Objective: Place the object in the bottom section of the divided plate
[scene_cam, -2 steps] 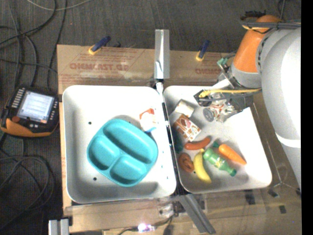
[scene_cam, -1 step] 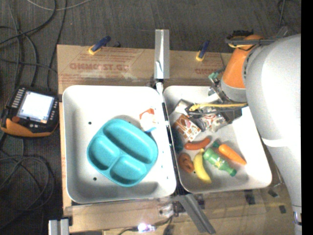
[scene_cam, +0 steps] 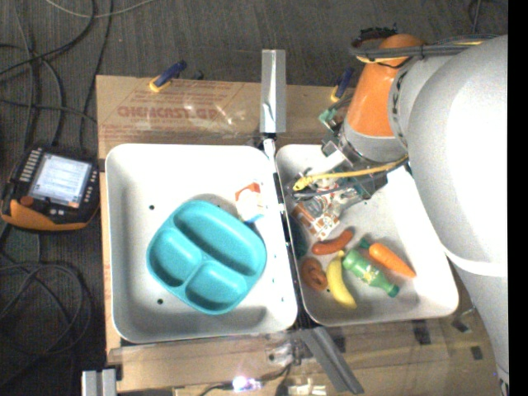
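Note:
A teal divided plate (scene_cam: 206,254) lies in the left bin (scene_cam: 132,172), with nothing in its three sections. A small white and orange object (scene_cam: 249,201) rests just off the plate's upper right rim. My gripper (scene_cam: 318,211) is low over the upper left part of the right bin (scene_cam: 429,295), close to the wall between the bins. It hangs just above a red sausage (scene_cam: 332,242). The wrist and a yellow cable (scene_cam: 346,172) hide much of the gripper.
Near the front of the right bin lie a yellow banana (scene_cam: 340,282), a green bottle (scene_cam: 370,272), an orange carrot (scene_cam: 391,259) and a brown round piece (scene_cam: 313,272). The big grey arm (scene_cam: 462,139) covers that bin's right side. A teach pendant (scene_cam: 54,186) sits left of the bench.

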Available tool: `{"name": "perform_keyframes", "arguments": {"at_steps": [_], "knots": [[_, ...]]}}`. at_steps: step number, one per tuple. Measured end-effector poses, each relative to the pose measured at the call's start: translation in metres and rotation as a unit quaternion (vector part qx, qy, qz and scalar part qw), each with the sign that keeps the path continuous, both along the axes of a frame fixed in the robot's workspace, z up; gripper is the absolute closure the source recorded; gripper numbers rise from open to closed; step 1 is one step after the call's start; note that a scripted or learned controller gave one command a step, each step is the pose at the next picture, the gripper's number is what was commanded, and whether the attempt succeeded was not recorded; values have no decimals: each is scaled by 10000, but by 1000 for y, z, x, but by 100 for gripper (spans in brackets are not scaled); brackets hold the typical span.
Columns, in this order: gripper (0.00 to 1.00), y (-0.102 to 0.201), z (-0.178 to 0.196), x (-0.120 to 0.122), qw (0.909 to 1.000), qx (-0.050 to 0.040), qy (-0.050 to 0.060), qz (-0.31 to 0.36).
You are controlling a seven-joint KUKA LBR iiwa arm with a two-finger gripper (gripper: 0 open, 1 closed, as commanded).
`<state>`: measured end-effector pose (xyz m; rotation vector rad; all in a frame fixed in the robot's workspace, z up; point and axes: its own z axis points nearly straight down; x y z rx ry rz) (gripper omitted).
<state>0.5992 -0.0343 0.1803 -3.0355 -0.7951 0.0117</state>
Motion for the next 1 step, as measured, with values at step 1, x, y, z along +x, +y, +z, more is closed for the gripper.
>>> {"name": "perform_keyframes", "arguments": {"at_steps": [1], "knots": [[100, 67, 0, -35, 9996, -8, 11, -276]]}}
